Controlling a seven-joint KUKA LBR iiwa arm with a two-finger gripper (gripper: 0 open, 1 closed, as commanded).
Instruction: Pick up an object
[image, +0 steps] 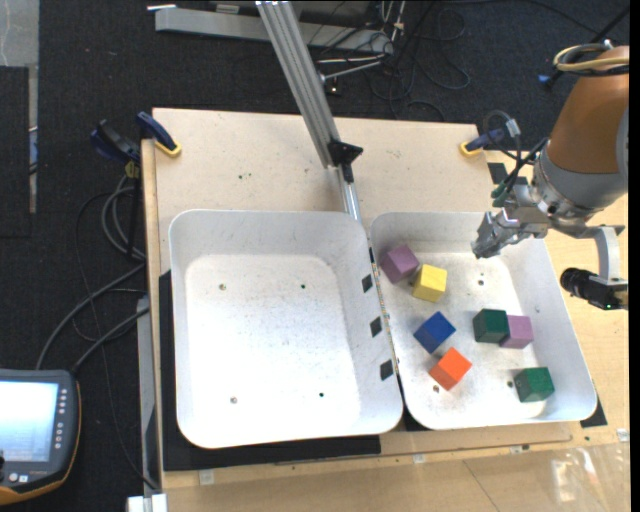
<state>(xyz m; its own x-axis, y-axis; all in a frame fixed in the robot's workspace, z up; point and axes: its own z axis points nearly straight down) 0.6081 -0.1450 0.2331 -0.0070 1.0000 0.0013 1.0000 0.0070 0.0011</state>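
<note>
Coloured blocks sit loose in the right bin (560, 330), seven by my count: a purple block (400, 262) touching a yellow block (431, 282) near the bin's far left corner, a blue block (434, 331) with an orange block (450, 368) just beside it nearer the front, a dark green block (490, 325) pressed against a lilac block (518, 330), and a second green block (534, 384) alone by the front rim. The left bin (200, 250) holds no blocks.

My gripper (490, 243) hangs over the far edge of the right bin, well apart from every block; whether it is open or closed I cannot tell at this resolution.

Judgement on handling: the blocks look small, rigid and light, with flat faces, so likely no crush risk and little slip if I close squarely on two opposite faces. Touching pairs leave little room for a finger between them. The lone green block offers free sides all round; the nearby rim could obstruct one side.
</note>
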